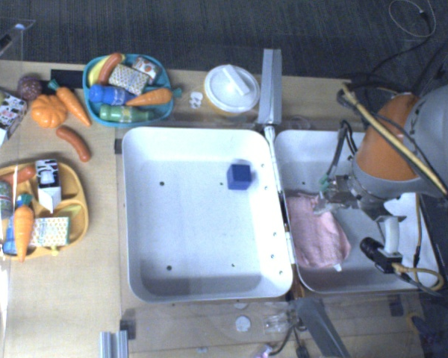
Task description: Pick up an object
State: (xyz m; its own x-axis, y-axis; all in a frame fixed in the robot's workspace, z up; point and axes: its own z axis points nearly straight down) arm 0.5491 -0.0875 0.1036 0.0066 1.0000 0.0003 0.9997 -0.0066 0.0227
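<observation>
Open floor around blue cube [240,175] in left bin [145,274]

Arm: the grey arm with its orange band [384,144] reaches in over the right shallow white bin [308,151].
Gripper: the two-finger gripper [330,197] sits low at the upper edge of a crumpled pink cloth [316,231].
Left shallow white bin [157,274]: a small blue cube [240,175] lies near its upper right corner.
Bench: a blue bowl of toy food [127,89], a yellow tray of toy food [33,209] and a round white lid [232,88].

Soft pink cloth [317,233], glossy white bins [201,274]
</observation>
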